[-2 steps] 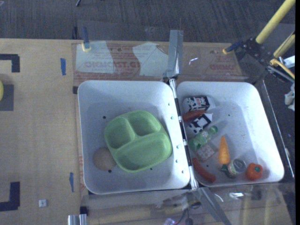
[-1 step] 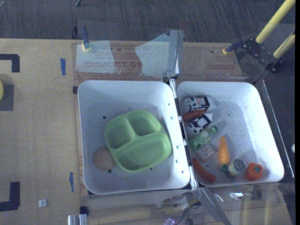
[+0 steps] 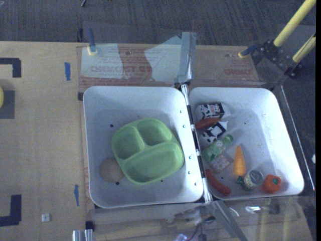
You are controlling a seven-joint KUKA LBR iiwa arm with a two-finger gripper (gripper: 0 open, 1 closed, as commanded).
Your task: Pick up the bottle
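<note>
Pick not started, judging by the layout. Likely target, the green bottle [image 3: 217, 146]: lying on its side on the floor of the right bin [image 3: 273, 107], close to that bin's left wall, about midway between far and near edges, cap end seemingly pointing toward the bin's middle. Not lifted, nothing gripping it. State of the jaws: cannot tell. Crowded on most sides: cow-print carton [image 3: 209, 110] toward the far left corner, red piece [image 3: 206, 123] and second cow-print pack [image 3: 215, 130] just beyond the bottle's far side, small square packet [image 3: 219, 162] touching or just beside its near side, carrot [image 3: 239, 160] near on the right. Further toward the near edge: red sausage-like item [image 3: 218, 183] at the near left corner, round tin [image 3: 253, 178], tomato [image 3: 272, 183] toward the near right corner. Left bin [image 3: 95, 104] on the counter [image 3: 40, 134]: green divided plate [image 3: 148, 149] in the middle, beige ball [image 3: 111, 169] tucked against the plate's near left rim. Still to do, all of it: approach, descend over the bottle, close across its body, lift clear. Probable trouble: tight clutter, neighbours easily pinched along with it, round body prone to rolling.
</note>
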